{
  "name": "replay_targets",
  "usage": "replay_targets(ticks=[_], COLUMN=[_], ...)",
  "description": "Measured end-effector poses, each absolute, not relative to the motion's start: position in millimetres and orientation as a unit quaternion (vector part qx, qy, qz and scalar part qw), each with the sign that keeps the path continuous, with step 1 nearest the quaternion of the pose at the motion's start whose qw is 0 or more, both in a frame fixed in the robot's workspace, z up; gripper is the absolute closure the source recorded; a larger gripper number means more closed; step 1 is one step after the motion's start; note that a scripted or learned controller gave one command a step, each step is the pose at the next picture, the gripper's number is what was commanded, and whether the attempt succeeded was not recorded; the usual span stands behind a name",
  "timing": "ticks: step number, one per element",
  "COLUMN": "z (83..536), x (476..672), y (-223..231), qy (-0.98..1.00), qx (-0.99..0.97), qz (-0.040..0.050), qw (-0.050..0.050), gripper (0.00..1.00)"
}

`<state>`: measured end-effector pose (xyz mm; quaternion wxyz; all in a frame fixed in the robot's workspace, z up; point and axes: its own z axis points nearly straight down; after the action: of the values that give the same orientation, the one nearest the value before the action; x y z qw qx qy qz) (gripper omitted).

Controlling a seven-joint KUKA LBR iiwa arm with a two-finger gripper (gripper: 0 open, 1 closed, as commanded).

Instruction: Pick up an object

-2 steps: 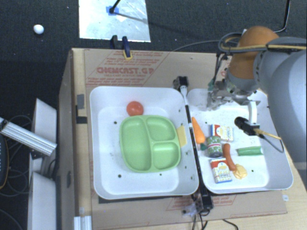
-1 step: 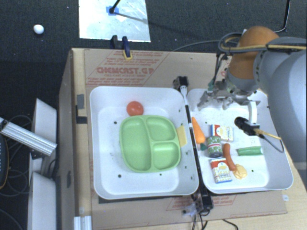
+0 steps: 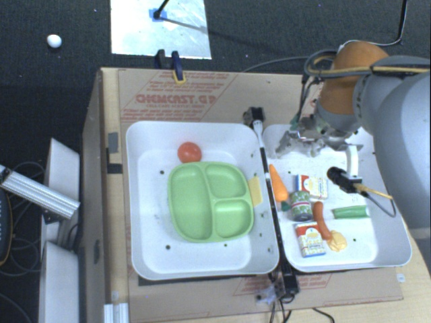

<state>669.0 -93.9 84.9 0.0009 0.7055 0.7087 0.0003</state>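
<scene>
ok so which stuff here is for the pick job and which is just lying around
For the job:
gripper
right bin
carrot
can
sausage
green stick
small box

Just lying about:
green divided plate
tomato
left bin
white ball

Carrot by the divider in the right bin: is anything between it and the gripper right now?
Nothing visible blocks it. The gripper sits over the right bin's far end, and bare bin floor lies between it and the carrot. A small can crowds the carrot's near end, beside it, not in the path.
</scene>
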Motion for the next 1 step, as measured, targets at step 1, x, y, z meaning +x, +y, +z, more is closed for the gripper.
replay_targets(ticks=[1], z=[96.3], x=[670.1], y=[-94.1], qy=[0.709], qx=[0.705], qz=[0.0014], qw=[0.002], gripper=[1.0])
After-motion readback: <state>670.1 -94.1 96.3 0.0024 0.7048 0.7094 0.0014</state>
